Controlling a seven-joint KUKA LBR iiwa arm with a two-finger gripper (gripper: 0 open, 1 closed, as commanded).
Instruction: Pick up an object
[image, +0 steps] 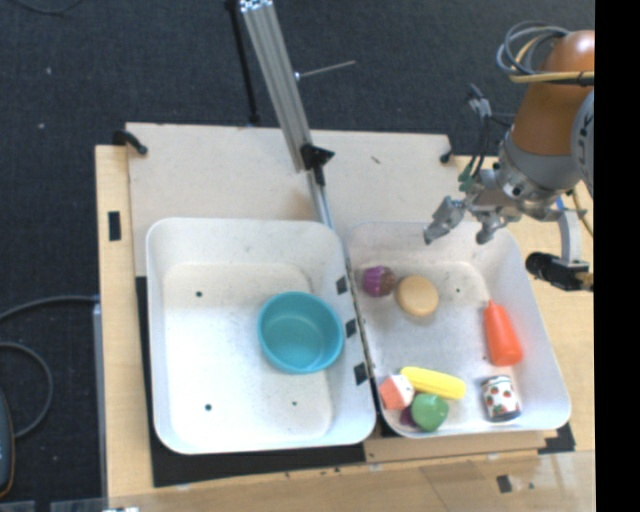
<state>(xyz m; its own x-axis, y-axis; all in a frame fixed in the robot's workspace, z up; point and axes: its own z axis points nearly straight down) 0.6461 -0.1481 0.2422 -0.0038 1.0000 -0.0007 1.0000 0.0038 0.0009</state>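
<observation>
A: The gripper (462, 226) is hanging over the far edge of the right bin (545, 340), its two fingers (438, 224) standing spread apart with nothing between them.

B: And the objects are all lying below it. The purple piece (377, 281) is sitting just beside the tan round piece (418, 296), near the bin's middle.

A: The orange carrot-shaped piece (502, 334) is lying along the right side. At the near edge, the yellow piece (433, 382) is resting against the green piece (429, 411) and the small red-and-white block (396, 391), with the printed can (500, 398) just beside them.

B: Meanwhile the blue bowl (300, 332) is sitting upright in the left bin (190, 330).
</observation>
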